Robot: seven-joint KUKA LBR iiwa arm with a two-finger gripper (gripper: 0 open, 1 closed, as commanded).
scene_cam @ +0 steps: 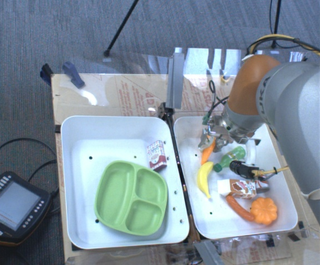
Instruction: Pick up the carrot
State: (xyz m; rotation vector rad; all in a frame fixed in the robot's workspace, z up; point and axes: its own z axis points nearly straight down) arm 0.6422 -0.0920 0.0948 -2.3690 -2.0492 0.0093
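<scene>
The carrot (206, 152) is a short orange piece lying in the right bin (196, 214), near its upper left part and just above the banana. My gripper (212, 139) hangs directly over the carrot's upper end, touching or nearly touching it. The wrist and the orange-banded arm hide how the gripper meets the carrot. The carrot's lower end points toward the banana.
In the right bin also lie a yellow banana (204, 179), a green bottle (230, 157), a small carton (240, 187), a reddish sausage (239, 207) and an orange pumpkin (263, 211). The left bin (74, 148) holds a green divided plate (131, 196) and a red carton (157, 154).
</scene>
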